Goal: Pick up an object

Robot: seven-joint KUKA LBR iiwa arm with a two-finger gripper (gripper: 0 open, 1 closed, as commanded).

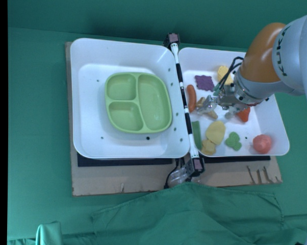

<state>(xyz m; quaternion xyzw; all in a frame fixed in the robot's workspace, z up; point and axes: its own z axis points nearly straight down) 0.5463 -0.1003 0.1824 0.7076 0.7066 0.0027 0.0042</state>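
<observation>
Green cloth covers the bench under two white bins [92, 60]; the gripper [207, 105] hangs low over toy food [215, 131] in the right bin, its grip impossible to tell

Arm [276, 60] reaching in — wrist angled low.

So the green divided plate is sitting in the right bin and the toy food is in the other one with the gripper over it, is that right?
Not quite: the camera view shows the green divided plate in the left bin. The toy food is in the right bin, with the gripper over it.
</observation>
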